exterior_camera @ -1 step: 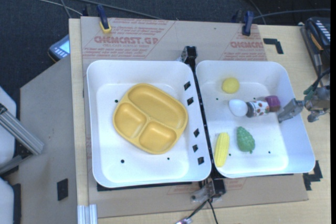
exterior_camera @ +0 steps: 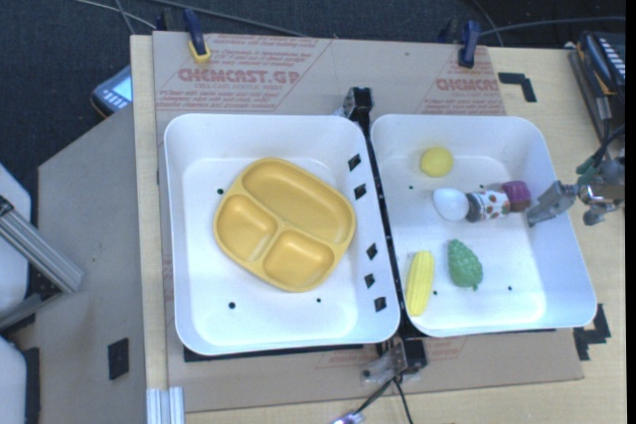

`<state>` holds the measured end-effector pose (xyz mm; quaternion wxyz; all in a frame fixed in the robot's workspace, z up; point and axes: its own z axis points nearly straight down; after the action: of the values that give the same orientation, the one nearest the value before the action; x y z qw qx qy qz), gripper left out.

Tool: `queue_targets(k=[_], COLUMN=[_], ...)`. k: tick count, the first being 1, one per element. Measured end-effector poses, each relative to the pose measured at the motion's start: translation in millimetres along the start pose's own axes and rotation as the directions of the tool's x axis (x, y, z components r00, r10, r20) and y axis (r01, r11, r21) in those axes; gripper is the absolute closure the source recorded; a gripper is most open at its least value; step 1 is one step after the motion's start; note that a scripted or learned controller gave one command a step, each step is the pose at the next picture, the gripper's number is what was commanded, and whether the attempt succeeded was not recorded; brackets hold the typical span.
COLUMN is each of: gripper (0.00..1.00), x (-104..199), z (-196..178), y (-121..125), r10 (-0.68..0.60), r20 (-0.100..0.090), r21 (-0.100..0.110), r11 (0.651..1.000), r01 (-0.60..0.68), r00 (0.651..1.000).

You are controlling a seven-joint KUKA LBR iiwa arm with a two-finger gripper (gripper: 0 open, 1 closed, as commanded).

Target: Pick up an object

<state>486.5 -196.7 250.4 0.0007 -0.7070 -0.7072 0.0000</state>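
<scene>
Two shallow white plastic bins sat side by side on the pale wooden table (exterior_camera: pixel 119 213), their rims meeting along a dark seam dotted with small black clips. The left bin (exterior_camera: pixel 189 243) held a glossy yellow plate (exterior_camera: pixel 285 223), rounded and moulded into three compartments, lying slightly askew near the middle.

The right bin (exterior_camera: pixel 556 283) carried the smaller things. A round yellow piece (exterior_camera: pixel 436 161), smooth like a lemon, lay toward the far wall. Just below it a white egg-shaped object (exterior_camera: pixel 450 204) rested touching a small bottle-like item (exterior_camera: pixel 487 204) with a dark patterned label, and a purple block (exterior_camera: pixel 517 194) sat against that item's other end. Nearer the front, a ridged yellow corn cob (exterior_camera: pixel 420 282) lay lengthwise beside the seam, and a bumpy green cluster (exterior_camera: pixel 464 264), textured like a bunch of grapes, lay just beside it without touching.

The grey metal claw (exterior_camera: pixel 549 205) reached in over the right rim, its tip just beside the purple block. Whether its fingers were apart or together could not be told from this angle, and nothing was seen between them.
</scene>
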Motion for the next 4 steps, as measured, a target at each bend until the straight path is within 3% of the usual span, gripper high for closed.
queue_targets(k=[3,4], gripper=[0.00,1.00], x=[-2,-3], z=[138,124], y=[13,14], r10=[0.000,0.001], r20=[-0.002,0.000], r21=[0.004,-0.002], r11=[1.000,1.000], r01=[0.000,-0.001], r00=[1.000,1.000])
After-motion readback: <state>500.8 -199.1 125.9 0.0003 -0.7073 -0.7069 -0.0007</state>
